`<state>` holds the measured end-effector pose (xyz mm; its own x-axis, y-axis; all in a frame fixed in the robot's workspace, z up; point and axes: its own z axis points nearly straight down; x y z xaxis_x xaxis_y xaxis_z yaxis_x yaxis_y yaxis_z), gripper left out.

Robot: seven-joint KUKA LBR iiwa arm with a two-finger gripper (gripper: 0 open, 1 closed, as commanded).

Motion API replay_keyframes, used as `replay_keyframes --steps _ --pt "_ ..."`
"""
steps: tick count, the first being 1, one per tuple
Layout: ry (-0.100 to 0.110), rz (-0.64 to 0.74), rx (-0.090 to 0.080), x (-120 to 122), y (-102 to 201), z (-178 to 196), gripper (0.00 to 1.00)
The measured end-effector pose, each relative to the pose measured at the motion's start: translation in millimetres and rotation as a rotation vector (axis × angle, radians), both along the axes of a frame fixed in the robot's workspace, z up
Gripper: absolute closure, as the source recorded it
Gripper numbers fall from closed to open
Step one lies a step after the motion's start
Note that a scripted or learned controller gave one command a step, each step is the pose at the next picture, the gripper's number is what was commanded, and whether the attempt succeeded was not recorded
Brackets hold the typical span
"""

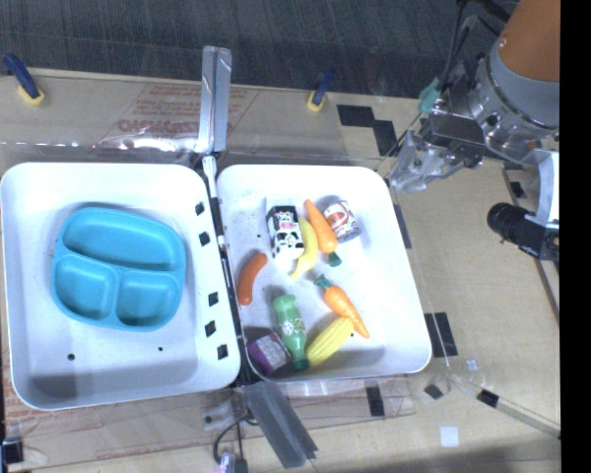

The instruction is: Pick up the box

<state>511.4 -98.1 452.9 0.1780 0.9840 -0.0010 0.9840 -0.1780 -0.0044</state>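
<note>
My end effector (414, 170) hangs just outside the upper right corner of the right bin (399, 348), above the table (492, 343); can't tell whether it is apart or together, too blurred and tangled with cables. Nothing visibly in it.

Task thing: I take the box to be the small black-and-white cow-print carton (285, 231), lying in the upper middle of the right bin. It touches a yellow banana (306, 252) on its right side, with an orange carrot (320, 227) just beside that and a red-white can (340, 219) near. A purple packet (267, 351) at the bin's lower edge could also be a box, less likely.

Other clutter: sausage (249, 277), green bottle (290, 329), corn cob (329, 339), second carrot (343, 305). Left bin (20, 264) carries a blue divided tray (120, 267).

Judgement: approach stage, not yet over the target. The box's left side looks free, the crowded right side probably calls for a grasp along the clear axis to avoid pinching the banana.
</note>
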Motion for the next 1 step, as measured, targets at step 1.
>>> replay_keyframes --steps 1 --pt "0.000 0.000 0.000 0.0 0.1 0.0 0.00"
